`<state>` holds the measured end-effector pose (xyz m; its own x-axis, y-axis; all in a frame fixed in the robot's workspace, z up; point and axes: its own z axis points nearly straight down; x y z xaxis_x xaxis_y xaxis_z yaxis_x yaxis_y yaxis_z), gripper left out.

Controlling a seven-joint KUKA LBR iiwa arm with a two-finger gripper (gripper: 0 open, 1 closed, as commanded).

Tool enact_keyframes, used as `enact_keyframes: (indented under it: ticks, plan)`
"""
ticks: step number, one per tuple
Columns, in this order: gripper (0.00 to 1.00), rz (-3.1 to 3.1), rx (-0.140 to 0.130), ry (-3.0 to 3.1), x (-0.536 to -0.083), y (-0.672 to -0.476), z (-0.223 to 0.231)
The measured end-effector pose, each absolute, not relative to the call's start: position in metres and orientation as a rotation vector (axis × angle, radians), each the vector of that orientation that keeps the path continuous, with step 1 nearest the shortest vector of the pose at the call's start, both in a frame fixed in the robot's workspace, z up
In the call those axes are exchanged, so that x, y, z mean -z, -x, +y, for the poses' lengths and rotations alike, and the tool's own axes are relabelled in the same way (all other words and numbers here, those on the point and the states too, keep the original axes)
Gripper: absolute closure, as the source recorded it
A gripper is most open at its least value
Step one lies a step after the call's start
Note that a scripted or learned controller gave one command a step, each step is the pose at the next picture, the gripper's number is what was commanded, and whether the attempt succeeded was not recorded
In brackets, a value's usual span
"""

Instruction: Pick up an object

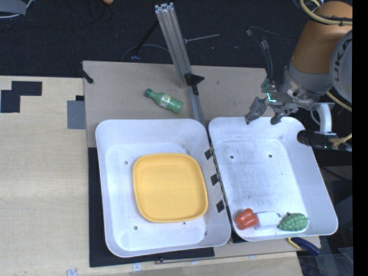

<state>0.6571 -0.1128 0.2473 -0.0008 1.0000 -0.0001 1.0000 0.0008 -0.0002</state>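
My gripper (265,115) hangs above the far edge of the right bin (259,165), fingers spread apart with nothing between them. At the near end of that bin lie a red pepper-like object (246,218), a small white object (267,218) and a green bumpy object (293,222), side by side. A yellow square plate (169,187) rests in the left bin (115,142). All of these are well away from the gripper.
A green bottle (164,100) lies on the bench behind the left bin. A slanted aluminium post (177,39) rises behind the bins' junction. Black clips (214,179) join the two bins. Cables hang by the arm at right.
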Motion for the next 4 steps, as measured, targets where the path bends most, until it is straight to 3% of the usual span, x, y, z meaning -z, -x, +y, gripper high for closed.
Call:
enact_keyframes:
  ticks: [1, 4]
  plan:
    - [0.00, -2.222, 0.000, 2.220, -0.247, -0.657, -0.113]
    - [0.00, -2.221, -0.003, 2.219, -0.090, -0.649, -0.106]
